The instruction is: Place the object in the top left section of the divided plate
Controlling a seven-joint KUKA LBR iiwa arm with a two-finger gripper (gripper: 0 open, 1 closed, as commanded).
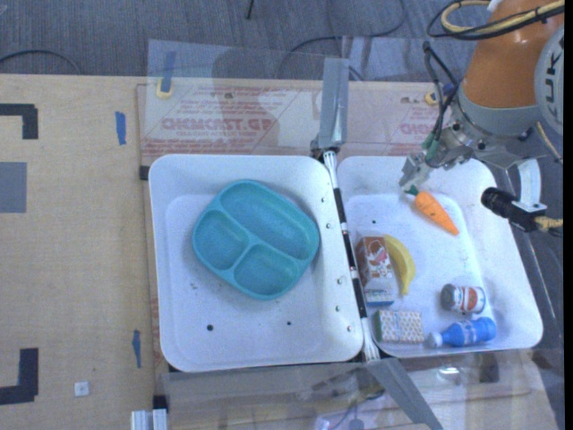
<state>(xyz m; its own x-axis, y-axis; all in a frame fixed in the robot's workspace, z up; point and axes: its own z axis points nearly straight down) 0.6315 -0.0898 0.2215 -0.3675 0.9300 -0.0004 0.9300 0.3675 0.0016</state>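
You've got the table (pixel 72 240) carrying two white bins, so start there: the left bin (pixel 179 330) holds just the plate (pixel 256 237), a teal divided one sitting a bit rotated, with its three sections all bare as far as I can see. The right bin (pixel 515 276) has all the clutter. The arm (pixel 515 52) comes in from the right and hangs over that bin's far corner, with the end effector (pixel 421 173) low down just beside the leafy end of the carrot (pixel 435 210). Honestly can't tell whether it's spread or closed from this angle, it's a blur of grey metal, and nothing looks pinched in it. The carrot lies flat on the bin floor, angled, so I'd guess that's the object you're going after, though the task line doesn't name it. The rest, going down in size: a carton (pixel 376 269) with a banana (pixel 402 262) touching its side, a blue bottle (pixel 466 333) lying near the front edge, a small box (pixel 400 326) at the front corner, and a can (pixel 463 298) on its side. So you're at the reach or pick stage, nothing moved over yet. Next you'd want a firm grip across the carrot's body, lift clear of the divider between bins, then carry it to the plate's top left section, minding that the plate's tilt makes "top left" a bit fuzzy.
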